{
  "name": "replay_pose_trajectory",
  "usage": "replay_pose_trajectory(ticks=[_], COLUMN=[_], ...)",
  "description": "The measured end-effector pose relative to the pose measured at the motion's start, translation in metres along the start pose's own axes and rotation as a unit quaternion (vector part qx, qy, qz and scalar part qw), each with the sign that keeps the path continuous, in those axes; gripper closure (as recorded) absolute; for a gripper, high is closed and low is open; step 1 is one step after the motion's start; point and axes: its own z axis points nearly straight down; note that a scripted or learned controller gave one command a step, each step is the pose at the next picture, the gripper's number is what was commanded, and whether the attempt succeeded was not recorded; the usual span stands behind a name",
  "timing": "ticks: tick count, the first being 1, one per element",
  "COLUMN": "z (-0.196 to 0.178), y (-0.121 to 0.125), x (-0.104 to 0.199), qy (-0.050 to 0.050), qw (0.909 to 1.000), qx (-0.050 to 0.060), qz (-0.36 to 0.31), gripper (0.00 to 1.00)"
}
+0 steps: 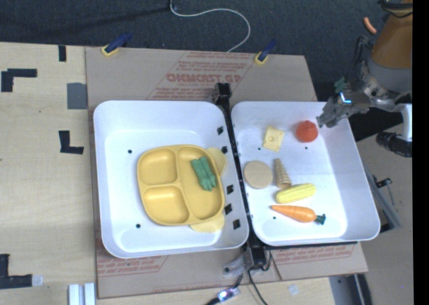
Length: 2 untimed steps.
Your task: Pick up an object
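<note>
Big picture first: two white bins mid-frame, and the left bin (114, 163) carries a yellow divided tray (164, 190) with a green bean pod (204, 173) lying in its upper right compartment. The right bin (348, 169) is where the pickings are. Down its lower middle, a carrot (293, 213) and a corn cob (295, 193) lie just apart, so a grab there may well catch both or nudge one away. Beside them a round biscuit (257, 174) touches an ice-cream cone (282, 174); same trouble. A cheese cube (273, 139) sits higher. The red tomato (307, 131), upper right of that bin, looks likely to roll. The gripper (330, 115) hangs at the bin's upper right rim, nearest the tomato, holding nothing; how wide it stands, I cannot tell.
</note>
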Motion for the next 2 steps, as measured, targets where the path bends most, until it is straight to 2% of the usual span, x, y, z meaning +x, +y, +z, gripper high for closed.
replay_pose_trajectory(ticks=[1,2], z=[-0.003,-0.011], y=[-0.018,-0.024], x=[0.050,0.106], qy=[0.000,0.001], qw=[1.0000,1.0000], qx=[0.001,0.001], qz=[-0.002,-0.003], gripper=[1.00,1.00])
